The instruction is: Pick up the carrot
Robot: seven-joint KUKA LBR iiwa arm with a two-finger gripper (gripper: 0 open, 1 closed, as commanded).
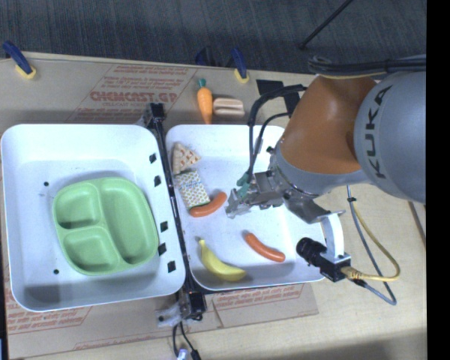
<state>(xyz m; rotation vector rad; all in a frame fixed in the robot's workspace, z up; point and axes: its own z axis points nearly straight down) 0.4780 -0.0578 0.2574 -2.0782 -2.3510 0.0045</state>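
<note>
Carrot (203,101) sits untouched on the bench behind the right bin (232,142). Gripper (238,202) hovers w/ fingers apart, empty, nr a sausage (208,205). Whole pick left.

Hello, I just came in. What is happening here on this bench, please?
A grey and orange robot arm reaches into the right bin, and its gripper hangs low near the middle, close to a sausage. The carrot it should pick up lies outside the bin, on the bench behind its back rim, untouched. Another sausage, a banana and a pizza slice also lie in that bin. The left bin holds a green divided plate.
</note>
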